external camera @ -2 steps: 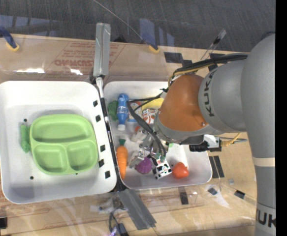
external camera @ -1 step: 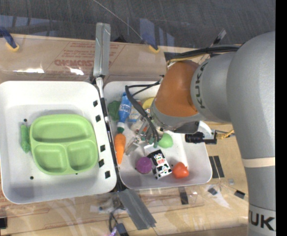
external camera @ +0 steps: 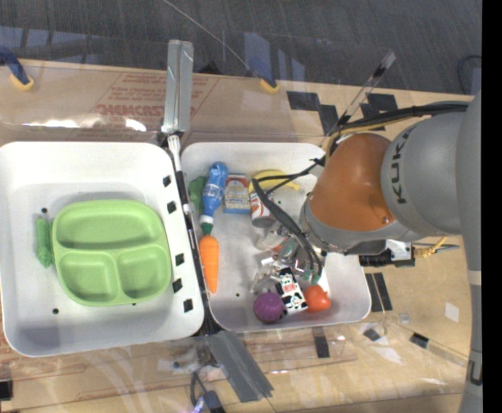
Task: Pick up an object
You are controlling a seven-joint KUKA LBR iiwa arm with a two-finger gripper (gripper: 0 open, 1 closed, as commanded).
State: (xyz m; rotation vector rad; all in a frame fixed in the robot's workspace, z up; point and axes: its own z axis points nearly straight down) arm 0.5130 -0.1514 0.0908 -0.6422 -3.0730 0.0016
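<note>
Camera view: two bins [external camera: 9, 256], one carrot [external camera: 208, 262], one green tray [external camera: 108, 249].

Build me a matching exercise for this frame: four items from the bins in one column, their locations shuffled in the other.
Items:
1. green divided plate
2. toy carrot
3. purple ball
4. blue bottle

Locations:
A. right bin, near edge, beside a small orange ball
B. left bin
C. right bin, along its left wall, middle
D. right bin, far left corner area

Pairs: 1-B, 2-C, 3-A, 4-D

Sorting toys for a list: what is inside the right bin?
The right bin holds a carrot, a blue bottle, a purple ball, an orange ball and small cartons. The arm covers whatever lies beneath it.
</note>
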